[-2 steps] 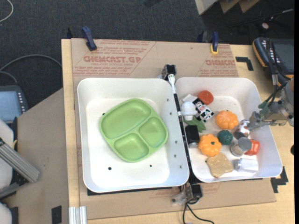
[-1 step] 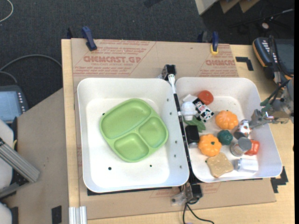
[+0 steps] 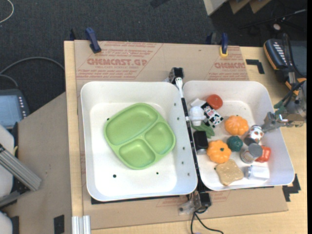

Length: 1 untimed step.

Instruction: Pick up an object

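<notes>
A grey metal end effector (image 3: pixel 269 122) reaches in over the right rim of the right shallow white plastic bin (image 3: pixel 278 165); most of the arm is cut off at the frame edge, and whether it is closed or apart cannot be told at this size. It hangs just beside a small round white-and-brown toy (image 3: pixel 256 131), with nothing seen between its tips. Two orange toy pumpkins (image 3: pixel 236 125) (image 3: pixel 219 151) lie in that bin among one red round piece (image 3: pixel 214 101), one black-and-white cow-patterned figure (image 3: pixel 211 115), one dark green ball (image 3: pixel 235 143), one tan slice of toy bread (image 3: pixel 229 172) and smaller items too jumbled to identify. The left shallow white plastic bin (image 3: pixel 92 165) holds one lime-green three-compartment plastic plate (image 3: pixel 140 135). Both bins sit on the bench (image 3: pixel 122 60).
</notes>
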Each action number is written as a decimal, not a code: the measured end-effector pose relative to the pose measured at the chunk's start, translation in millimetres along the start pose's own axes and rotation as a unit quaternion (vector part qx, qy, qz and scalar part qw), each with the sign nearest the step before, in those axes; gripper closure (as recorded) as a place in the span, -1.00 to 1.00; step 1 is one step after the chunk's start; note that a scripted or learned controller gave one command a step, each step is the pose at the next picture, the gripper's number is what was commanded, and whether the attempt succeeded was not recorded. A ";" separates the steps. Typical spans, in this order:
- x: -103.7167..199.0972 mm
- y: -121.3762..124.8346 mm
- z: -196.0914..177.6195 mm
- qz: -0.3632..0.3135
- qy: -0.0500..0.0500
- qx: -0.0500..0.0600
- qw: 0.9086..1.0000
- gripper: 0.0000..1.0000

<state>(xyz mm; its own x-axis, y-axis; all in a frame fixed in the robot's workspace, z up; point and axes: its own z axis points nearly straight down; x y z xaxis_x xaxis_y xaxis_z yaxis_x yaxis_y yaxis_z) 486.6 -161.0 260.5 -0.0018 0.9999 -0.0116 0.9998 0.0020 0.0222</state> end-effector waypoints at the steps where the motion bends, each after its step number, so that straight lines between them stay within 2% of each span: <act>1: -0.2 0.9 -9.9 0.000 -0.001 -0.001 1.000 1.00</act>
<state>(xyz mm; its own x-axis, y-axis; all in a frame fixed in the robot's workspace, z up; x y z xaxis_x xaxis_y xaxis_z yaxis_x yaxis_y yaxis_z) 487.3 -161.1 270.4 -0.0022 0.9999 -0.0129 0.9997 0.0025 0.0241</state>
